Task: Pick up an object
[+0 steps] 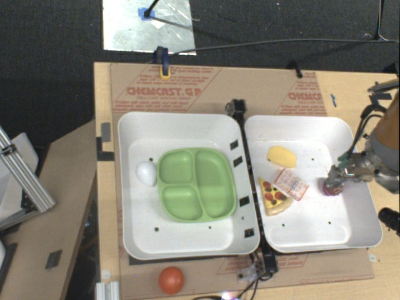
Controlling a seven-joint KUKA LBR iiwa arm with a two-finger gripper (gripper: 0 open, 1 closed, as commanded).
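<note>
Bins sit side by side on the bench. In the left bin a white egg lies just beside a green plate with four sections. An orange ball rests on the bench in front of that bin. In the right bin a yellow piece lies near the back, with a toy pizza slice touching a small pink-and-white packet. Farther right, the gripper is down over a small purple object. I cannot tell how its fingers stand.
</note>
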